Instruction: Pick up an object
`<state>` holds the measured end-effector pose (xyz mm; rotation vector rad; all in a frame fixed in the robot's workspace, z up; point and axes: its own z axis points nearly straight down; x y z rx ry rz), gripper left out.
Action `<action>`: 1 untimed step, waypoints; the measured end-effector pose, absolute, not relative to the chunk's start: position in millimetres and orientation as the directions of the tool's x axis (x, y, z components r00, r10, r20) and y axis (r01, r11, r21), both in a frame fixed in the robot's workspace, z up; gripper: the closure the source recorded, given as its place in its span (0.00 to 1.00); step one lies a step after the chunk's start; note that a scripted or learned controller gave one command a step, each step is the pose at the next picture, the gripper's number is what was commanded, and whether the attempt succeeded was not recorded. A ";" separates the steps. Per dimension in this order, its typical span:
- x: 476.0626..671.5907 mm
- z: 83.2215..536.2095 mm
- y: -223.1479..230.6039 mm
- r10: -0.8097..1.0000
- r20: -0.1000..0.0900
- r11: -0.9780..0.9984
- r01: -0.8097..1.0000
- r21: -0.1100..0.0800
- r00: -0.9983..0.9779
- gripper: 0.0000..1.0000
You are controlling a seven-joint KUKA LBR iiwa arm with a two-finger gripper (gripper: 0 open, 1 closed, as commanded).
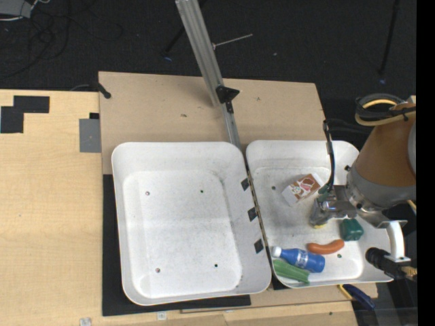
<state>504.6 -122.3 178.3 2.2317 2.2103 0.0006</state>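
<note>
My hand [321, 216] hangs low inside the right bin [272, 156], reaching in from the right, its tip close over the bin floor. From this slant I cannot tell how it is set, and nothing shows gripped in it.

The things I could take all lie in this bin. Just up and left of my tip is a small white and red carton [302, 188] — light, I judge, with flat faces that should give under a hard squeeze, so I would close across its narrow width and not press much. Below my tip lies an orange, sausage-shaped piece [325, 246]; it looks smooth and rounded, likely to roll, best pinched across its middle. Beside it, a blue bottle [301, 259] lies on its side, touching a green object [291, 272] at the bin's near edge — both look slick plastic and crowded against the wall, an awkward grip. A dark green block [351, 230] sits near my wrist on the right.

The carton seems my nearest fair choice. The left bin [126, 156] holds none of them.
</note>
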 end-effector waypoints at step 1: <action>505.2 212.0 -123.1 1.000 0.000 0.001 1.000 0.001 -0.001 1.00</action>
